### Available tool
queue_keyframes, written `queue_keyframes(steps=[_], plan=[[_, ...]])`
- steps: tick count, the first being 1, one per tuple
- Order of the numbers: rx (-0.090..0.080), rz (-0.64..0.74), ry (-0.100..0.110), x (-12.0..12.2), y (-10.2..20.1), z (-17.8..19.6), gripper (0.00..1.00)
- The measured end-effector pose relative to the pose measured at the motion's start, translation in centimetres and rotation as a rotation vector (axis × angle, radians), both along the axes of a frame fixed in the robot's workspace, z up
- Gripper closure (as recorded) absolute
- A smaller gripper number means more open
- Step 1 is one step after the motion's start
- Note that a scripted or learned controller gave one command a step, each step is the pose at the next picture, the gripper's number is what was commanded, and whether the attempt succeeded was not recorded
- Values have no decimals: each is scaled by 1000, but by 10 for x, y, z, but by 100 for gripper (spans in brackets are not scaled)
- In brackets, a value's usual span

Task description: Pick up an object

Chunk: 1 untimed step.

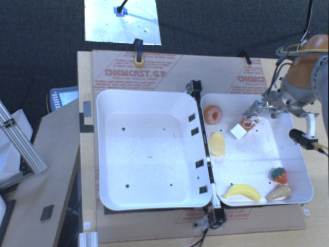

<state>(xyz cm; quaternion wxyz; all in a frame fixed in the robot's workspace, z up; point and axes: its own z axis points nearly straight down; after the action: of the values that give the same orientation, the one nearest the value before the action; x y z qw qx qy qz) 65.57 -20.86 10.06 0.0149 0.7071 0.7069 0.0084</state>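
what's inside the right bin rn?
Right bin holds a donut, yellow oval piece, banana, strawberry-like toy, tan piece, small carton. Arm covers the far-right corner.

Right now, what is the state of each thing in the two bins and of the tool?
Donut: lying flat, right bin.
White and orange box: tilted, just under the tool.
Yellow lemon-like piece: lying by the divider.
Banana: lying at the front wall.
Strawberry: resting, untouched.
Tan cone-like piece: lying on its side.
Tool: above the box.

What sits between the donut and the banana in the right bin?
In the camera view, a yellow lemon-like piece lies by the divider, between the donut above and the banana below.
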Motion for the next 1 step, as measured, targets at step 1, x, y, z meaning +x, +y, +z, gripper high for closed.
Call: queue_keyframes(steps=[1], plan=[[10,5,16,20,3,-2,0]])
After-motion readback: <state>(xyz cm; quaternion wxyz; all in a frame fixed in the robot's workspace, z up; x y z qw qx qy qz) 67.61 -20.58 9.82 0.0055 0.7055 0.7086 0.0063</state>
